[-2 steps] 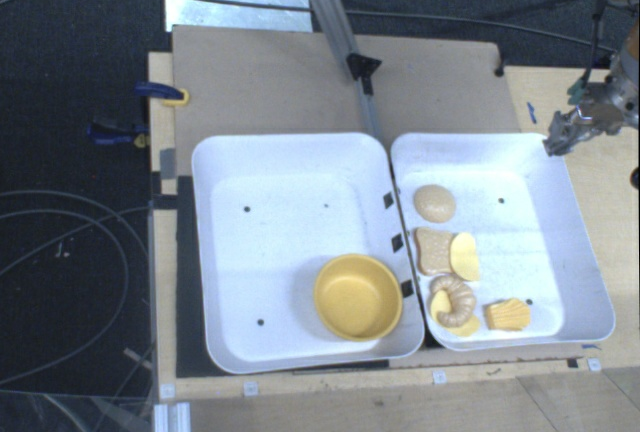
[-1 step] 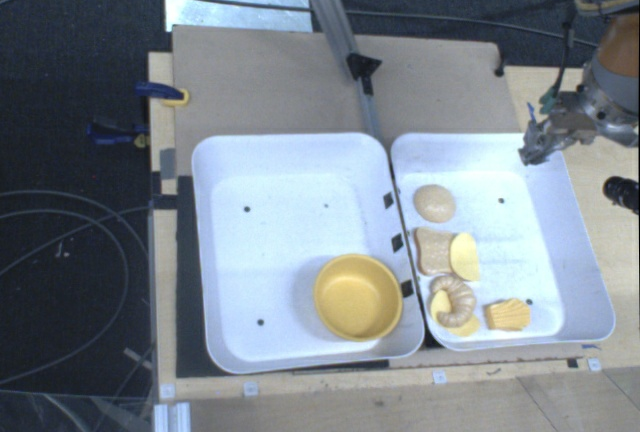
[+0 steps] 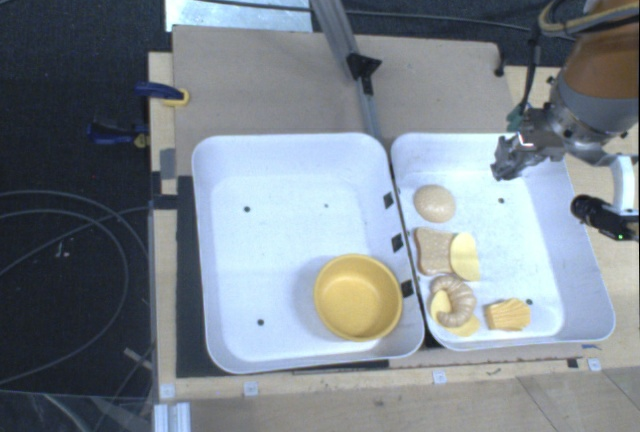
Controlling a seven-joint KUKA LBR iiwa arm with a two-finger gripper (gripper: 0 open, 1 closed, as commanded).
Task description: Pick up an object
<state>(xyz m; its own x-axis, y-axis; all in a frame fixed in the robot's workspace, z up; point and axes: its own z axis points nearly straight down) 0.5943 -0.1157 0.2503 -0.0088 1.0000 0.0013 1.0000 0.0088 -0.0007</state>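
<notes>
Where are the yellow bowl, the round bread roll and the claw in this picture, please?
yellow bowl (image 3: 358, 296): camera view, inner bottom.
round bread roll (image 3: 434, 203): camera view, top centre.
claw (image 3: 506, 165): camera view, dark tip above the right bin.

You get even, bright overhead light; the white bins (image 3: 300, 170) glare slightly; shadows stay soft; the picture is mildly grainy, edges dimmer.
</notes>
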